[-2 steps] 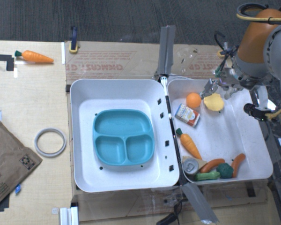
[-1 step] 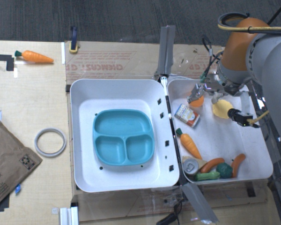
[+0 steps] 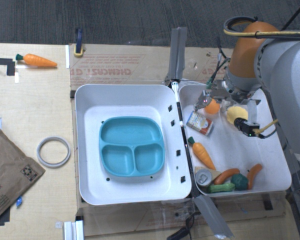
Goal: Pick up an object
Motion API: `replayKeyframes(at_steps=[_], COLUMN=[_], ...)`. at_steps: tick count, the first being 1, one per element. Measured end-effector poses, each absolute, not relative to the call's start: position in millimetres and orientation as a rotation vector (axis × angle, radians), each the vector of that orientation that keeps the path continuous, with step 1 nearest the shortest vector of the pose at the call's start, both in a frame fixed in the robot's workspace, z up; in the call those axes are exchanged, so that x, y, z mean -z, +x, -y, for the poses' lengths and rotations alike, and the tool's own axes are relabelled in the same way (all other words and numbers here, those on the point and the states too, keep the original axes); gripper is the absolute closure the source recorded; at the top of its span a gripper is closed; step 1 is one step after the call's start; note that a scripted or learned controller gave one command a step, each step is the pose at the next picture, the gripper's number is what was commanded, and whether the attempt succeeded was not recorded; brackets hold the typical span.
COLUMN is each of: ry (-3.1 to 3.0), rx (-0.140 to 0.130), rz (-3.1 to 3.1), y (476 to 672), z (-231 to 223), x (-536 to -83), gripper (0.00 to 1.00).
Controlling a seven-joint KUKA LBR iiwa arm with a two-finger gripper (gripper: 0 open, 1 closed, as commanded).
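Observation:
My gripper [image 3: 225, 100] hangs low over the back of the right bin [image 3: 275, 156], under the arm's orange band. Just beneath it lie a small orange fruit [image 3: 212, 107] and a yellow lemon [image 3: 236, 114], both partly covered by the gripper's body. A small printed packet [image 3: 200, 123] lies to the left of them, and a toy carrot [image 3: 203, 155] sits in the middle of the bin. Along the front wall are a tin can [image 3: 203, 177], a reddish sausage [image 3: 227, 175], a green piece [image 3: 222, 187], a dark teal piece [image 3: 240, 182] and another orange sausage [image 3: 254, 174].
The left bin [image 3: 90, 134] holds a teal divided plate [image 3: 132, 146]. On the bench to the left lie a second carrot [image 3: 37, 60], a grey ring [image 3: 53, 151] and a brown cardboard box [image 3: 7, 171]. A grey post [image 3: 177, 54] stands between the bins at the back.

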State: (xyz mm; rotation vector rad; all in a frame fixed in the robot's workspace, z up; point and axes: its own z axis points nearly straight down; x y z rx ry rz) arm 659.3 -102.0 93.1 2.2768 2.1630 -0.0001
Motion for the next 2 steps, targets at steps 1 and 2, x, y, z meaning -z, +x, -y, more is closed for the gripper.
replayKeyframes(at_steps=[1, 2], ry=[2.275, 2.216], rx=[0.0, 0.001], rz=[-2.163, -2.225], y=[659.6, 659.1], z=[103, 73], x=[-103, -205], gripper=[1.0, 1.0])
